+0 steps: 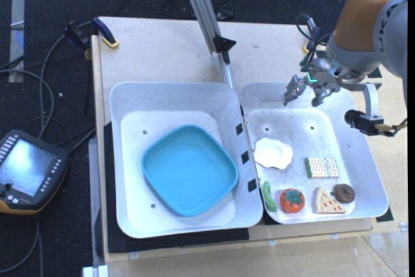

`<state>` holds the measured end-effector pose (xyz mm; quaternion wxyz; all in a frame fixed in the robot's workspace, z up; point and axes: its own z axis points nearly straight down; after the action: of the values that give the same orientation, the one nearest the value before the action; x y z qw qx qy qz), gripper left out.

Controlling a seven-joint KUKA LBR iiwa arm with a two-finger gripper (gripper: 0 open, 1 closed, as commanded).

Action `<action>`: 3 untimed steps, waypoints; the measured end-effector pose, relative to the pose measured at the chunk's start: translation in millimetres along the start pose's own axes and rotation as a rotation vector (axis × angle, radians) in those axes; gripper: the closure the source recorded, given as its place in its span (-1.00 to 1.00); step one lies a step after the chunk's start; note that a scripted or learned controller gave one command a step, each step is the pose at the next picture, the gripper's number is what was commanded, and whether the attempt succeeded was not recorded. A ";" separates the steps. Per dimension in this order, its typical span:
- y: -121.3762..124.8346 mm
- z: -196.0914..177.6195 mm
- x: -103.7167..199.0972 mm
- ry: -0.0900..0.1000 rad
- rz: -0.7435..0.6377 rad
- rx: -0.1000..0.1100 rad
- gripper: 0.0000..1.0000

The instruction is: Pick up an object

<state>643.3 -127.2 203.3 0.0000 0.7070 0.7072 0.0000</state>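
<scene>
My gripper [303, 93] hangs over the far edge of the right bin [305, 123], its two dark fingers spread apart with nothing between them. Well in front of it, on the bin floor, lie a white blob [272, 153], a green-and-white waffle piece [322, 167], a red tomato [292, 200], a pizza-slice wedge [328, 202], a brown doughnut [343, 192] and a green bean-like piece [266, 194]. All of them rest apart from the gripper.
The left bin [130, 107] holds a blue square plate [189, 169]. A slanted metal post [202, 0] rises from between the bins at the back. A teach pendant [26, 168] lies on the floor at left. Cables run over the dark floor.
</scene>
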 end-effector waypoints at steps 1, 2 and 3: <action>0.0 0.1 0.0 0.000 0.000 0.000 -1.00; 8.3 53.5 4.6 0.001 -0.001 0.005 -1.00; 7.1 106.5 5.0 0.001 0.000 0.005 -1.00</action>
<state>650.4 -122.2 96.8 -0.0018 0.7070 0.7072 -0.0014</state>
